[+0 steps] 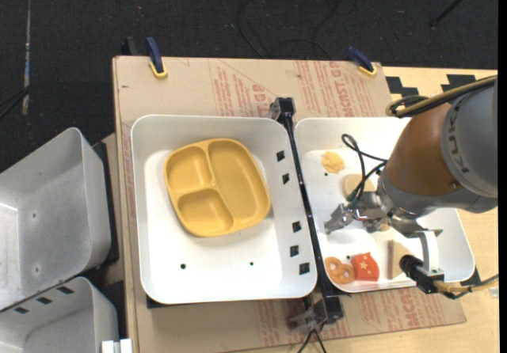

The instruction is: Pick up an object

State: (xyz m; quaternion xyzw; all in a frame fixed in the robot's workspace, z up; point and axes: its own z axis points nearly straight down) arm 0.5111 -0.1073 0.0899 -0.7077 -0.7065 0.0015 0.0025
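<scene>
1. Two white bins sit side by side on a brown board.
2. The left bin holds a yellow divided plate.
3. The arm hangs over the right bin; its gripper is low inside.
4. A red piece, an orange pretzel-like piece and a pale yellow piece lie in the right bin.

A single fixed camera looks down at a slant from above the bench, far enough off to take in both white bins across the middle of the frame, dark floor along the top, and the arm entering at right.
</scene>
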